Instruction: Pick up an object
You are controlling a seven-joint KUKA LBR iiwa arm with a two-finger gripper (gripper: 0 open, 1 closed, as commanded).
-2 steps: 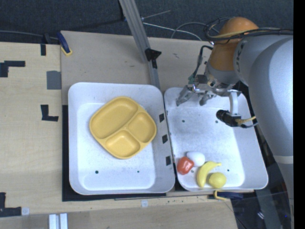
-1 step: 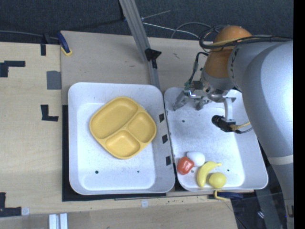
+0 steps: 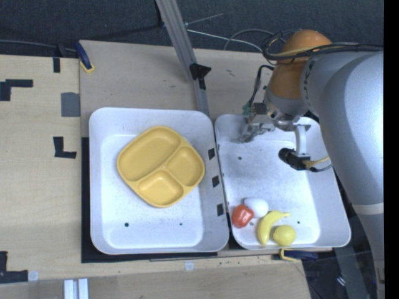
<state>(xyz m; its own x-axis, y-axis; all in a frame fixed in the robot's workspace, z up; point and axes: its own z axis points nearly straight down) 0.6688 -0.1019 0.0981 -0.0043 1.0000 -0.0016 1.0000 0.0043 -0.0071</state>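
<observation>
Nearest the camera, at the near edge of the right-hand shallow white bin, sits a small cluster of toy food: a red, roughly tomato-shaped piece, a white egg-shaped piece, a yellow plastic banana and a small yellow round fruit, perhaps a lemon. They lie touching or just beside one another against the near wall, so any one of them could serve as the thing to pick up.

Over the far left corner of that bin hangs the hand of the grey arm, well apart from the cluster. Its metal fingers point down toward the bin floor, but they are too small and blurred to read, so I cannot tell whether they stand wide or narrow; nothing shows between them.

Left of it, the other white bin holds a yellow plastic plate with three compartments, lying flat and slightly turned.

My judgement is that these toys are light, hollow and stiff, with smooth skins that may slip (round ones roll easily). The banana looks the best candidate: take it across its narrow middle, fingers straddling the curve. Crowding is the risk, since the neighbours and the bin wall leave little room for the fingers to drop beside it.
</observation>
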